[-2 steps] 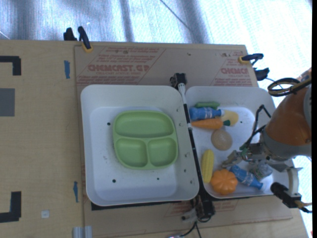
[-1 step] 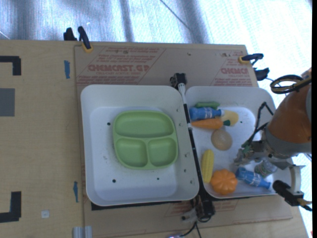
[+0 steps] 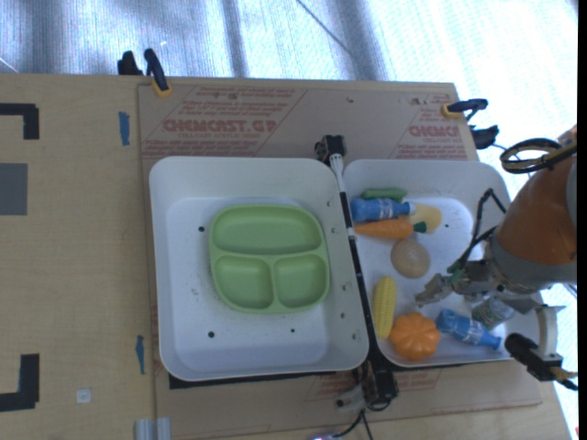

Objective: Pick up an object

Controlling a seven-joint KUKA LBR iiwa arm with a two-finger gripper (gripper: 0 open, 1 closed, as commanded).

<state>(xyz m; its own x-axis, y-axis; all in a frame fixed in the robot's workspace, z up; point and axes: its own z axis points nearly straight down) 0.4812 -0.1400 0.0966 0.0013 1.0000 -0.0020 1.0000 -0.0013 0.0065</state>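
You're looking at the approach step: the grey arm w/ orange band (image 3: 541, 218) is reaching in at the frame's right, its gripper (image 3: 449, 285) hanging low over the right white bin (image 3: 459, 189). Fingers: can't tell if apart or together. Nearest candidates are sitting just beside it: beige egg-shaped object (image 3: 410, 258) up-left, small blue bottle (image 3: 468, 327) below, orange plastic pumpkin (image 3: 414, 335) at lower left. Next move probably needs centring over one, then descending.

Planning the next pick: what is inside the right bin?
The right bin holds two blue bottles, a carrot, egg, corn and pumpkin; the arm covers its right side.
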